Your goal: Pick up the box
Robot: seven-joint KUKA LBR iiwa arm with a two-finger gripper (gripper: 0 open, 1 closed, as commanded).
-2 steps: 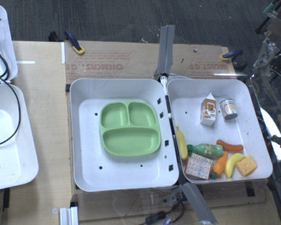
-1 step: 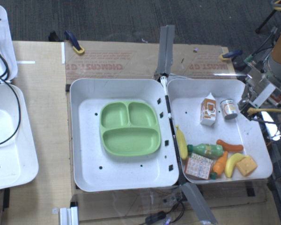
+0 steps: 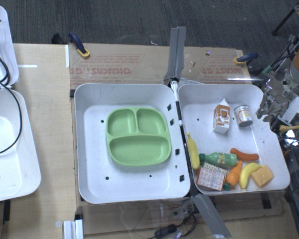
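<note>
The box, a small white and orange carton, stands upright in the right bin, toward that bin's far side and roughly midway across it. A small metal can lies just beside it on the side nearer the arm, apart from it by a narrow gap. Along the bin's near edge sit a banana, a green bottle, a carrot, a second banana, a red sausage, a patterned packet and a yellow block, all well apart from the box. The left bin holds a green divided plate.

The end effector hangs over the right bin's right rim, near the can; I cannot tell how its grasp is set.

The carton looks light and fairly stiff, though thin card may dent under a hard squeeze, and standing tall it could tip if nudged. Its two broad flat faces look like the best place to grip, approached from above and clear of the can.
</note>
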